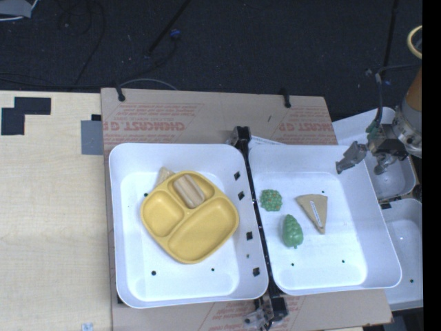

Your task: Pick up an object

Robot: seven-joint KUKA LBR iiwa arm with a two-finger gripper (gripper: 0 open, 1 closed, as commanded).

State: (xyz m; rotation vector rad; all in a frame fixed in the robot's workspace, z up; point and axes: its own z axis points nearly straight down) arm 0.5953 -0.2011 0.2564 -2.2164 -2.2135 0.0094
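Observation:
Three small objects lie in the right bin: a round green knobbly piece, an oval green piece just below it, and a tan wedge to their right. My gripper hangs over the bin's upper right rim, up and to the right of the wedge and apart from all three. Its fingers are spread open with nothing between them.
The left bin holds a yellow divided plate with a tan roll in its top compartment, and a tan piece peeks out behind the plate. A black divider separates the bins. White trays stand at the far right.

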